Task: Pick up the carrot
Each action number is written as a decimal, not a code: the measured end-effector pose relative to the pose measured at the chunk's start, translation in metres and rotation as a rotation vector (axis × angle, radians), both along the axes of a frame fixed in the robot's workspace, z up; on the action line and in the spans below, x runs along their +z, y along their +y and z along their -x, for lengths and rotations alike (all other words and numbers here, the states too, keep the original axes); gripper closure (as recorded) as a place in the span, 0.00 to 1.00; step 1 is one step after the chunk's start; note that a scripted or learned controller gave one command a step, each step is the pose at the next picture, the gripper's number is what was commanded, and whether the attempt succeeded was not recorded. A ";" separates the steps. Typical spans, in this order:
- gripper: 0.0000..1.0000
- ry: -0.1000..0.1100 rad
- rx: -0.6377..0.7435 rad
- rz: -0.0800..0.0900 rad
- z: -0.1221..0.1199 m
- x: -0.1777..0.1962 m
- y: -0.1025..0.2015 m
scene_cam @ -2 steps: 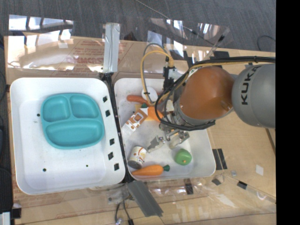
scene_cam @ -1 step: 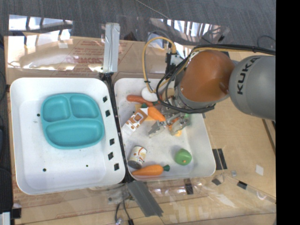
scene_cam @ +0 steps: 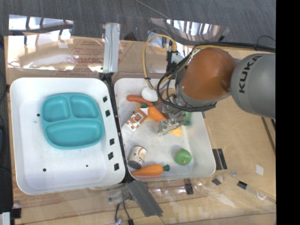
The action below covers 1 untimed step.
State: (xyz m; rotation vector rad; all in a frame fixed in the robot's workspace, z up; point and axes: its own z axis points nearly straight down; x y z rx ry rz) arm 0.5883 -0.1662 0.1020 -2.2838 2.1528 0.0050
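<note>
Metal two-finger gripper [scene_cam: 168, 124] low in right white bin [scene_cam: 206, 146], under orange wrist band; whether jaws apart or together cannot tell, view cluttered. Orange carrot [scene_cam: 156, 113] lies just beside jaws, up-left, possibly touching; long axis diagonal, upper-left to lower-right. Second orange carrot [scene_cam: 149, 170] well below jaws at near rim, lying roughly level. Green round fruit [scene_cam: 183, 156] below-right.

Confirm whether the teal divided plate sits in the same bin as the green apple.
No: the teal plate lies in the left bin, the green apple in the right bin.
</note>
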 end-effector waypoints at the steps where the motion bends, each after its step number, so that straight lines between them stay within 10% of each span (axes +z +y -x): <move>1: 0.00 0.001 0.000 0.000 0.000 0.000 0.000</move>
